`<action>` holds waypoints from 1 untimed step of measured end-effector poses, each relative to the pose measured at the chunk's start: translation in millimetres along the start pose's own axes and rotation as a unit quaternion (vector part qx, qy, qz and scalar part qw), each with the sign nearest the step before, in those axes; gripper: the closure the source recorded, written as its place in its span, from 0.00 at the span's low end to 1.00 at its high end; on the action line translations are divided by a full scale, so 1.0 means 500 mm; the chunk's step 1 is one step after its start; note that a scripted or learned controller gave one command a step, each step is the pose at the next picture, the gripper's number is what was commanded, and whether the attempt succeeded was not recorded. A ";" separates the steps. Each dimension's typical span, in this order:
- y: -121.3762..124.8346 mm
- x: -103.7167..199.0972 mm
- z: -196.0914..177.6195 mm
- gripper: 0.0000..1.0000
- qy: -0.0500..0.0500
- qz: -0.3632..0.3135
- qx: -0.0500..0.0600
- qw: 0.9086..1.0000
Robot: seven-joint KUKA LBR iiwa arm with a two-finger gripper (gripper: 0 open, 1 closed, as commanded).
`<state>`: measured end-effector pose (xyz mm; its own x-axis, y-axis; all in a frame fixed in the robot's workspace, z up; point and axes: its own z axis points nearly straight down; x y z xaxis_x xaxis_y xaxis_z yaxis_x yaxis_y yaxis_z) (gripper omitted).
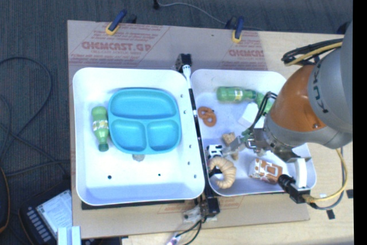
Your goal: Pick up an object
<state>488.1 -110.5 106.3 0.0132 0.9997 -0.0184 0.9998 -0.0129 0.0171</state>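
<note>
The tool hangs low in the right bin, just beside a small tan object to its left. The croissant lies just below it, long axis near upright. What the tool holds cannot be told.

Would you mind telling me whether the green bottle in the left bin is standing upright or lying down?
Lying down. The green bottle rests flat on the floor of the left bin, its full length showing beside the blue tray.
</note>
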 end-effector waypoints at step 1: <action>0.001 -0.001 0.002 0.00 0.000 0.000 -0.001 1.000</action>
<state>488.6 -110.8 105.3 0.0138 0.9997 -0.0193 0.9997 -0.0134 0.0192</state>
